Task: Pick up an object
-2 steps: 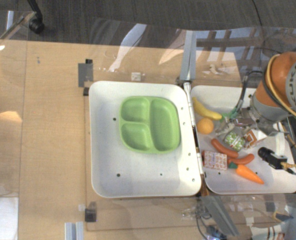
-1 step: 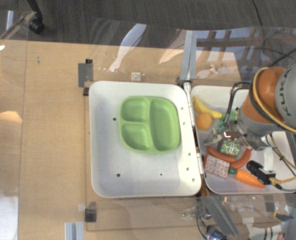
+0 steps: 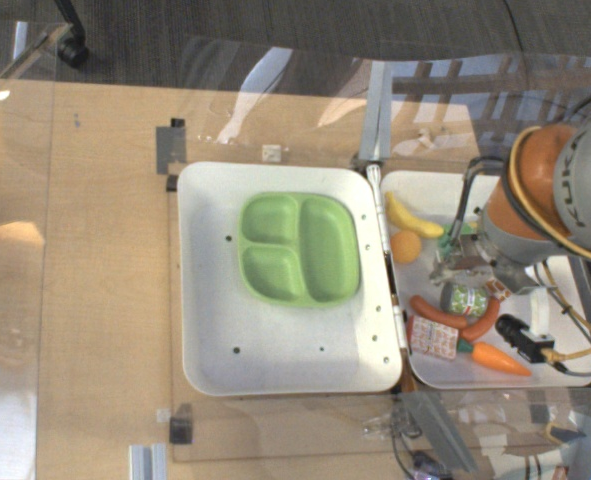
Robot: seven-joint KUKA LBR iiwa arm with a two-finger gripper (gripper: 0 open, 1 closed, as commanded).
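Reaching in from the right, the grey arm with its orange band [image 3: 535,183] hangs low over the right bin [image 3: 430,190], and its tool [image 3: 460,260] sits just above the cluster of toy food near the middle of that bin. Whether the tool is spread or pressed together cannot be told from this slanted view, since the wrist body and cabling cover most of it and nothing is plainly seen in its grip. Directly under or just beside it lies a small green round object [image 3: 465,298], possibly a jar or a leafy vegetable, which looks like the likeliest target, though contact cannot be confirmed. Around it sit the other candidates: a yellow banana [image 3: 411,217] toward the bin's far left corner, an orange ball [image 3: 406,247] just beside the left wall, a red sausage [image 3: 455,317] curving under the green object, a small printed box [image 3: 433,340] near the near left corner, and an orange carrot [image 3: 495,358] along the near edge. The left bin [image 3: 205,298] carries a green divided plate [image 3: 301,248] at its centre. As a judgement, the task is in its approach or descent stage: the arm is positioned over the objects, but no lift is evident and every item appears to rest on the bin floor. What remains is closing on one object, most likely the green one, and raising it clear of the bin without nudging the sausage touching it.
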